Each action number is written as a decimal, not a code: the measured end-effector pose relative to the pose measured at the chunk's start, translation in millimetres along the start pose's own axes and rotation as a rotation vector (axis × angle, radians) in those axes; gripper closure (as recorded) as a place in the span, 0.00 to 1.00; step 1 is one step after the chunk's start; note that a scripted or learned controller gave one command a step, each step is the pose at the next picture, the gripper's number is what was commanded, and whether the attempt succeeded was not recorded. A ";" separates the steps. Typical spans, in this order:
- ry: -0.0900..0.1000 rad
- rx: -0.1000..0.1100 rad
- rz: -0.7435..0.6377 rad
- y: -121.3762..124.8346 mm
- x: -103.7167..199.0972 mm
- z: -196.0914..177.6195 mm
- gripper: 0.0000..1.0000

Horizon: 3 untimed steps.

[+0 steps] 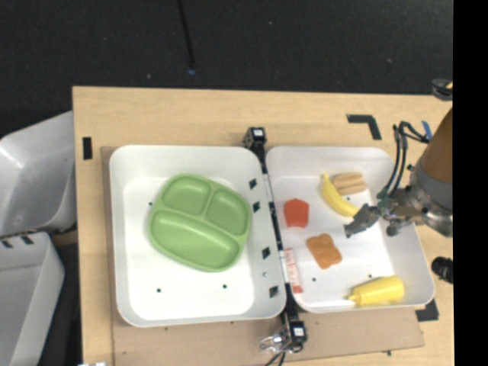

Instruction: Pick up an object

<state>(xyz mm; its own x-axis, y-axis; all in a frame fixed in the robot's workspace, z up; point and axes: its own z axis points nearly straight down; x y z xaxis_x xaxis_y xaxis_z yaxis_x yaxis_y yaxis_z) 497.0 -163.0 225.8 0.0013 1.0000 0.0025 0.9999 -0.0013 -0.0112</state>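
Observation:
The right bin (396,273) holds a banana (335,197), a tan bread-like piece (349,182) beside it, a red block (296,213), an orange piece (324,251) and a yellow bottle-shaped item (378,290) near the front. My gripper (364,221) reaches in from the right, low over the bin just right of the banana's lower end. I see no object between its dark fingers. Their spread is too small and dark to read.
The left bin (130,280) carries a green divided plate (201,221). A black clip and hinge hardware (255,137) run along the seam between the bins. The wooden bench (168,113) surrounds both bins, with a white object (30,181) off its left edge.

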 end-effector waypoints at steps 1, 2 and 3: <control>-0.003 -0.012 -0.003 2.6 0.2 -5.9 0.00; -0.004 -0.008 0.000 10.2 -2.5 39.7 0.00; -0.004 -0.008 0.002 19.4 -5.8 88.0 0.00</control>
<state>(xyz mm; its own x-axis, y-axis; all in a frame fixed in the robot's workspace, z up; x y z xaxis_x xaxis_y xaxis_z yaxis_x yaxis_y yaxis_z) 515.3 -168.6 137.5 0.0033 1.0000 -0.0011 1.0000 -0.0033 -0.0030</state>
